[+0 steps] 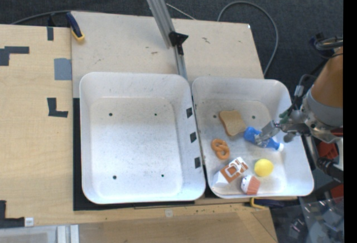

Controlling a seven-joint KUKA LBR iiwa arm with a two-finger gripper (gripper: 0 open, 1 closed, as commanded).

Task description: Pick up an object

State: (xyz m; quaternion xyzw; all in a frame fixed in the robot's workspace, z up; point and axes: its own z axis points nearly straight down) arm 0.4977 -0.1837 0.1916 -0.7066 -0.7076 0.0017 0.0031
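Where the right bin (290,183) comes nearest the camera, an orange-and-white cup (250,184), a yellow ball (264,168) and an orange-and-white block (234,170) lie together; beyond them a pretzel (221,149), then a blue bottle (261,138), long axis slanting left-right, pinched by the gripper (271,133), and farthest a bread slice (232,122).

Blue object (252,135) lies in right bin (234,88), right of centre, beside tan bread slice (232,122); white end toward bin wall.
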